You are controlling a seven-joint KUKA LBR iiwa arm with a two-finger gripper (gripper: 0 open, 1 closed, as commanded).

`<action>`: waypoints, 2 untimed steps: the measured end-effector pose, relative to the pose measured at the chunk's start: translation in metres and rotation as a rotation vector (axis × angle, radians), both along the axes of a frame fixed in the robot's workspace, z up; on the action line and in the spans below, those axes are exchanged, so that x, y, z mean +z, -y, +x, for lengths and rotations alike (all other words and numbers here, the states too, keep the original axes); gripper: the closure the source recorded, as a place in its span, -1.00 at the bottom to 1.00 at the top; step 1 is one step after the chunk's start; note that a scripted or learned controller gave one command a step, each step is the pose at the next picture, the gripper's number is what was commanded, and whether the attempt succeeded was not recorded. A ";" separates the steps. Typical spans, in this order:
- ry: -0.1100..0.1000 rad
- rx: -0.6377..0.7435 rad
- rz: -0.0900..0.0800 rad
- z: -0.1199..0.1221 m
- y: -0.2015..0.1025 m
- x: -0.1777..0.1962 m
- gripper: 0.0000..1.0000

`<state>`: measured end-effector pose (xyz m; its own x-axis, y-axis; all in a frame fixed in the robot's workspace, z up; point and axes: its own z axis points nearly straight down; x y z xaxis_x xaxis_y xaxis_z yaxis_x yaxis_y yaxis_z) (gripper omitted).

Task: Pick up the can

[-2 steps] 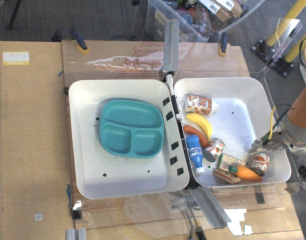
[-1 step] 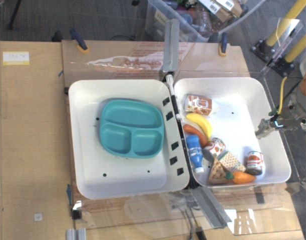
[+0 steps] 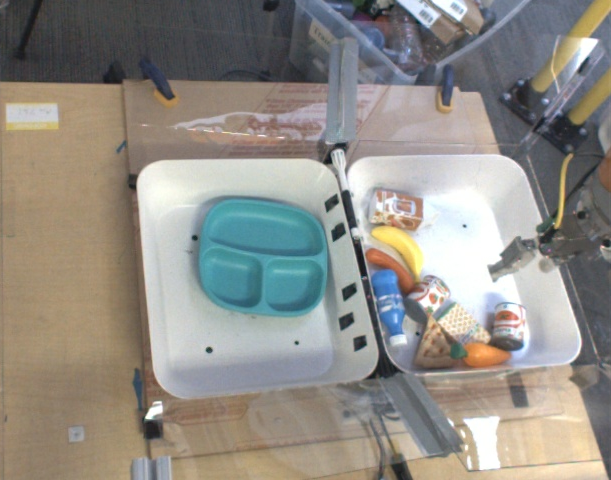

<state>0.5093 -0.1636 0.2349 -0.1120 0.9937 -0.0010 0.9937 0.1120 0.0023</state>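
- Where the right bin (image 3: 465, 183) comes nearest to the camera, the can (image 3: 509, 325) stands close to the front right corner, its red and white label facing up.
- Just to its left lie an orange carrot-like toy (image 3: 482, 354) and a pizza slice toy (image 3: 437, 345), touching each other.
- Further left, a blue bottle (image 3: 389, 306) lies along the divider, with a second small can (image 3: 429, 294) beside it.
- Above the can, near the right wall, the gripper (image 3: 507, 260) hovers with nothing between the jaws; whether they are spread I cannot tell.
- Behind these lie a banana (image 3: 403, 247) and a small packet (image 3: 397, 209).
- On the left bin (image 3: 165, 268) floor rests a teal divided plate (image 3: 261, 256).
- Beyond the tabletop (image 3: 55, 268), a clear box (image 3: 410, 13) holds mixed items.
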 end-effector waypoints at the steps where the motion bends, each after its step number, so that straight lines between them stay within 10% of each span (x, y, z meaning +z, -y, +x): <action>1: -0.005 0.005 0.007 -0.019 0.049 -0.120 -1.00; 2: 0.002 -0.002 0.000 -0.019 0.053 -0.108 1.00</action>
<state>0.4908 -0.2167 0.1269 -0.1101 0.9939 -0.0010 0.9939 0.1101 0.0042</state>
